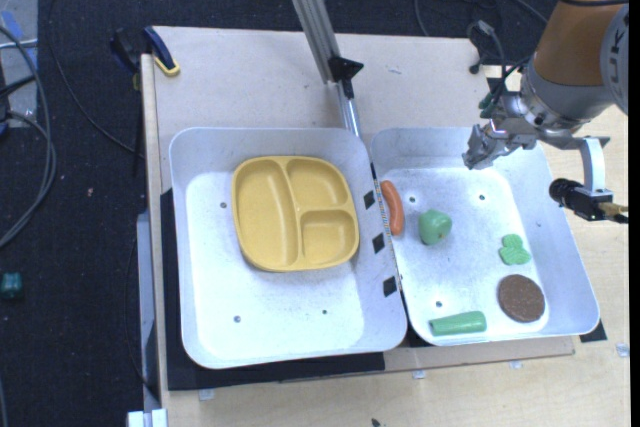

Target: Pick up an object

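The left bin [200, 315] holds a yellow divided plate [296, 213]. The right bin [560, 255] holds an orange sausage [393, 207] at nine o'clock, green pepper [434, 227] centrally, a green leaf [513, 249] at three, brown patty [521, 298] and green pod [458, 323] near six. The gripper [480, 155] hovers at twelve; its state cannot be told.

So the right bin [560, 245] has five small things scattered in it. There's an orange sausage [392, 207] lying lengthwise right up against the bin's left wall. Just to its right sits a green pepper-looking piece [434, 227], chunky with a little stem end pointing up. Further right, near the far wall, is a small green leafy bit [513, 250], lying flat. Just below that is a flat brown round patty [521, 298]. Then a green cylinder thing [458, 323], maybe a cucumber, lies on its side along the bin's near edge, left of the patty.
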{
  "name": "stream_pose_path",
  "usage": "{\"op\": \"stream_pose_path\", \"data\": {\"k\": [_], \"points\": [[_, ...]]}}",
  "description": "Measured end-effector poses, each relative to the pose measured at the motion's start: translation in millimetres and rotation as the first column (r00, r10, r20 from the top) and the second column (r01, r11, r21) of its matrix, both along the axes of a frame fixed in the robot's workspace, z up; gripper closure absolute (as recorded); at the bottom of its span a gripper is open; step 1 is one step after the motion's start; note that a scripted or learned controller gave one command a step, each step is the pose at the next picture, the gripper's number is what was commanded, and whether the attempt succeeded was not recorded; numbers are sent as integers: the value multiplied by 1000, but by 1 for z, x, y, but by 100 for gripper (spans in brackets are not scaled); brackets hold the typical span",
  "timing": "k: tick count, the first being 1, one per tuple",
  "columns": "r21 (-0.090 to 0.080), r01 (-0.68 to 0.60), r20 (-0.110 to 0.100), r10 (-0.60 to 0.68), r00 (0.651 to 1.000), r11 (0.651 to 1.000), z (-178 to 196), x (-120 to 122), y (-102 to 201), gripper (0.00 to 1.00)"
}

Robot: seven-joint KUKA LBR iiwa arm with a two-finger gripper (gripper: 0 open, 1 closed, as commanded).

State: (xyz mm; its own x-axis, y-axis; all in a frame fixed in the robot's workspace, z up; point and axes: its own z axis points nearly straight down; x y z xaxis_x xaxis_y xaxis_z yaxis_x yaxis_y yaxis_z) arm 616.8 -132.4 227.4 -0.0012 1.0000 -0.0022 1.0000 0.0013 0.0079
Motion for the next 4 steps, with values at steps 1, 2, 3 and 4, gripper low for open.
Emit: {"op": "stream_pose_path", "data": {"k": [1, 2, 3, 4], "points": [[1, -2, 0, 2, 1000, 1000, 58, 2, 6, 100], [3, -6, -6, 6, 1000, 1000, 59, 8, 58, 100], [4, -7, -10, 7, 1000, 1000, 38, 13, 115, 100], [4, -7, -10, 7, 1000, 1000, 19, 11, 171, 100]]}}
